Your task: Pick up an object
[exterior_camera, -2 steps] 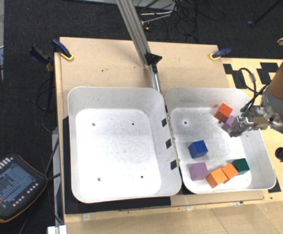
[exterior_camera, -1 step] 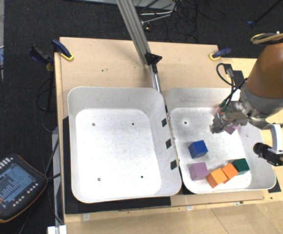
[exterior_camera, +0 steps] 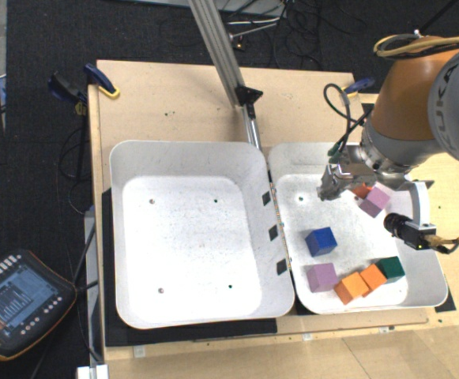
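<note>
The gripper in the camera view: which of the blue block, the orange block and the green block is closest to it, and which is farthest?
Measured from the gripper in the right bin:
1. Blue block, just below it, mid-bin.
2. Green block and orange block, at the bin's near edge, lie about equally far; too close to call.

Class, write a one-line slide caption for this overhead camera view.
KUKA arm's gripper hovers in the right bin near blue, purple and orange blocks.
</note>
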